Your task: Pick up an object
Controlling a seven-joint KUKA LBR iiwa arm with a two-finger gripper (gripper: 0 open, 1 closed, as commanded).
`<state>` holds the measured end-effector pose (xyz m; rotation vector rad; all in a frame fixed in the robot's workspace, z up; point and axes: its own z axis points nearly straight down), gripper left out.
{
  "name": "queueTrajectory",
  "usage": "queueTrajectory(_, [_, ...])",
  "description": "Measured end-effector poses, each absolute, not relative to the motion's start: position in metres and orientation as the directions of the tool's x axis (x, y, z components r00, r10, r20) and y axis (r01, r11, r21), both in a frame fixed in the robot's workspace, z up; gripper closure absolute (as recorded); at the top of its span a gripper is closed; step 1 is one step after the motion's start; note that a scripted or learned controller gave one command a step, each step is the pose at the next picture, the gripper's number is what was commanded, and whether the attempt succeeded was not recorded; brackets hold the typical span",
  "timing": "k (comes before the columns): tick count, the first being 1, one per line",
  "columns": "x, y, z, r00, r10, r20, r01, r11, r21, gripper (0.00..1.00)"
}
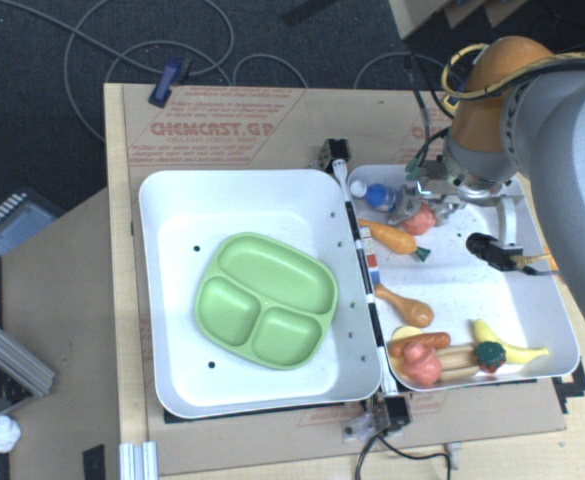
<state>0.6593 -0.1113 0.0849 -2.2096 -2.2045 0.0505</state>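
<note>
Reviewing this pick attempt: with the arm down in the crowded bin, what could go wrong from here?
The gripper sits low among a pink toy, a blue item and the carrot, so it might catch two things or nudge them aside. It is also near the bin's back wall, so it may scrape it. The pink toy looks rounded and could slip.

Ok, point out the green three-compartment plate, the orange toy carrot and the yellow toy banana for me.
Green three-compartment plate (264, 300): camera view, on the divider between its compartments.
Orange toy carrot (393, 237): camera view, mid-body, right bin.
Yellow toy banana (517, 349): camera view, middle of its curve, right bin.
</note>
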Motion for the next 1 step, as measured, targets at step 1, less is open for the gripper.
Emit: queueTrajectory(1, [0.6219, -0.0482, 0.1863, -0.002, 1.0, 0.001, 1.0, 0.002, 0.003, 1.0])
